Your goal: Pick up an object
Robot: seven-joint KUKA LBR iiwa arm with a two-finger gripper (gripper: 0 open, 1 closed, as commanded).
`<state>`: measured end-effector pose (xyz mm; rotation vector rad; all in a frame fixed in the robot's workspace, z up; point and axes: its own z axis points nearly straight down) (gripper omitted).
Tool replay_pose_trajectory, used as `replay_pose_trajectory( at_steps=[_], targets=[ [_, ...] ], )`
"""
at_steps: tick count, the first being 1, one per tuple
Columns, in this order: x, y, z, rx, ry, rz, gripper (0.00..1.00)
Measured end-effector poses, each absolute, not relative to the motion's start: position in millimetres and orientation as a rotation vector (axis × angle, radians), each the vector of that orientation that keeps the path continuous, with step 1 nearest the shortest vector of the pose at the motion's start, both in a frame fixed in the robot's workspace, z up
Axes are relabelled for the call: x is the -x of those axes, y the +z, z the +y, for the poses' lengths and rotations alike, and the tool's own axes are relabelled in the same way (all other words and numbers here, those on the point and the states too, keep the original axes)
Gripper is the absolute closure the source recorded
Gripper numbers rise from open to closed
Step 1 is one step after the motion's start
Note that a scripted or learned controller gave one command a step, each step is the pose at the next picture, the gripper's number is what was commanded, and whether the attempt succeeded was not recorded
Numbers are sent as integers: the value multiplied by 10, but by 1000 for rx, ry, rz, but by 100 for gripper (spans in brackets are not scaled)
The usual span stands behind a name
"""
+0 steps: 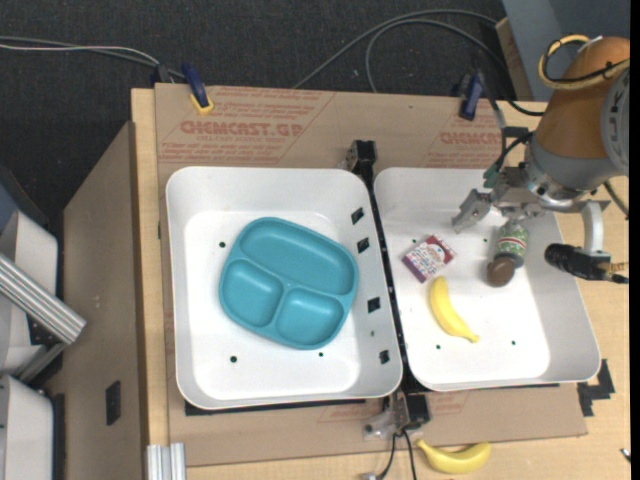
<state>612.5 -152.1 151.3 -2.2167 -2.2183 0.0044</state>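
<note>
In the right bin (560, 353) lie a yellow banana (450, 311), a small pink-and-white packet (428, 257) and a little bottle (508, 252) with a green-and-red label and a brown end. My gripper (496, 214) hangs over the bin's far side, just above the bottle in the view and to the right of the packet. Its fingers are spread apart, and one grey finger (468, 211) points down-left. Nothing sits between them.
The left bin (190, 268) holds a teal divided plate (289, 282). A second banana (456, 456) lies outside the bins at the bench's front edge. A black divider with clips (372, 268) runs between the bins. Cables and blue clamps (198, 92) sit at the back.
</note>
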Motion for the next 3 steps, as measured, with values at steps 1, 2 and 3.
replay_pose_trajectory(
  at_steps=[1, 2, 3],
  targets=[
    [-6138, 1657, -1522, 2221, -2, -2222, 100],
    [-6153, 2201, -1520, 2223, -6, -2227, 100],
    [-6155, 2065, -1516, 2219, 2, -2221, 100]
  ],
)
